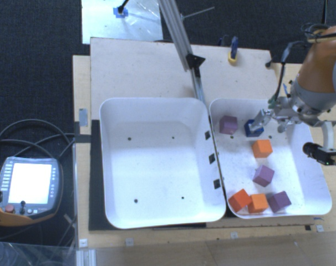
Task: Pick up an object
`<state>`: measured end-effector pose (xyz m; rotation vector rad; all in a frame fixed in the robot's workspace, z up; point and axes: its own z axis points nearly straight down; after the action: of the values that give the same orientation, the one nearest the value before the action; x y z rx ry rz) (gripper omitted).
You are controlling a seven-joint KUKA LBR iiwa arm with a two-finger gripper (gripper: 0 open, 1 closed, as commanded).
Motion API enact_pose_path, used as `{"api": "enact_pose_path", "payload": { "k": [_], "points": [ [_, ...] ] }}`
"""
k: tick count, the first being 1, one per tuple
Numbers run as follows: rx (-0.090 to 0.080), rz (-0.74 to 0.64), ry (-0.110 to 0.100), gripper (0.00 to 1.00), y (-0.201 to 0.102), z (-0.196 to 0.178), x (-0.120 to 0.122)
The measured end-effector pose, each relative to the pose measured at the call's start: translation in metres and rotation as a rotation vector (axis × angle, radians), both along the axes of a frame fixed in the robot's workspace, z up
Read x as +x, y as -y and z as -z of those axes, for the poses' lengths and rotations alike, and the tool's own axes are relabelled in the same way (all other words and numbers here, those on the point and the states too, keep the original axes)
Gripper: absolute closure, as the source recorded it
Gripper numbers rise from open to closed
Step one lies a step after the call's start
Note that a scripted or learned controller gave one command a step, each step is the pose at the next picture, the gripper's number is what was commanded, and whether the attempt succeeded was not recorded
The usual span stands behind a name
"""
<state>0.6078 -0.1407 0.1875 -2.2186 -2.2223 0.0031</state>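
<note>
Down at the front of the right bin (323,201), far from the pincer and close to where I stand, three blocks sit in a row: an orange block (240,199), a second orange block (258,203) touching it, and a purple block (279,200) just beside that one. A bit closer to the pincer lies another purple block (263,175), and closer yet a third orange block (262,148), just below the pincer's tip. The pincer (261,120) hangs low over the back part of this bin, at the end of the grey arm (323,65) with its orange band. Right at its tip is a blue block (251,129), which looks like the thing it is going for. I cannot tell if the pincer is open or shut, and I cannot tell if it has the blue block or is just next to it. Just past the blue block, on the side away from the arm, sits one more purple block (229,124), near the wall between the bins. The left bin (110,148) lies well away from the pincer. To do this step well, I think the pincer should sit square over the blue block, go down until it is on both sides of it, close gently but firmly, then lift straight up. It should take care not to bump the purple block beside it or push the blue block away.
</note>
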Motion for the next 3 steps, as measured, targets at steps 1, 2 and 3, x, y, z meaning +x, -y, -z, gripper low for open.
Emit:
{"api": "enact_pose_path", "payload": {
  "k": [1, 2, 3],
  "points": [
    [0.001, 0.0, -0.002, 0.0, 0.005, 0.061, -0.001],
    [-0.002, -0.001, 0.006, 0.0, 0.006, 0.097, 0.0],
    [-0.001, -0.003, 0.008, 1.0, 0.006, 0.085, 0.001]
  ]
}}
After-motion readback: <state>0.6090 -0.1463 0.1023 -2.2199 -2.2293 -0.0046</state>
